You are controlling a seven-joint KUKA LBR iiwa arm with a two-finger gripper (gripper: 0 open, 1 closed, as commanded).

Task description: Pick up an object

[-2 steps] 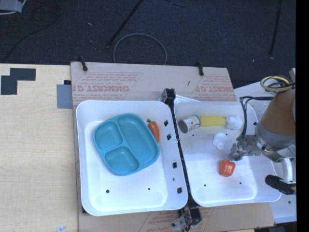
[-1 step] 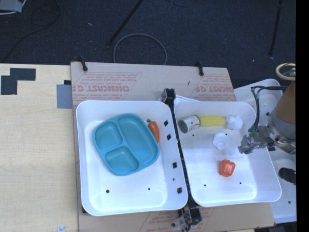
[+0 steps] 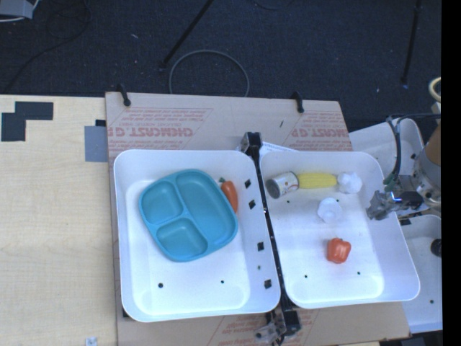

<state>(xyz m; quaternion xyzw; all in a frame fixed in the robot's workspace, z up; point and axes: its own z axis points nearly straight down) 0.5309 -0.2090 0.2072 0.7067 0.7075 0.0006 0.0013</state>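
The red pepper [image 3: 338,250] lies on the right bin's [image 3: 392,283] floor, near the gripper [image 3: 383,205], which sits at that bin's right rim; its grip state cannot be told. This bin also holds a small can [image 3: 282,184], a yellow corn cob [image 3: 317,181] and two white pieces [image 3: 330,209]. The left bin [image 3: 137,294] holds a blue divided plate [image 3: 187,214] with a carrot [image 3: 229,194] beside it. The arm reaches in low from the right.

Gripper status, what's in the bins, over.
Gripper at right bin's right rim, holding nothing visible. Red pepper, corn, can unpicked. Blue plate, carrot left.
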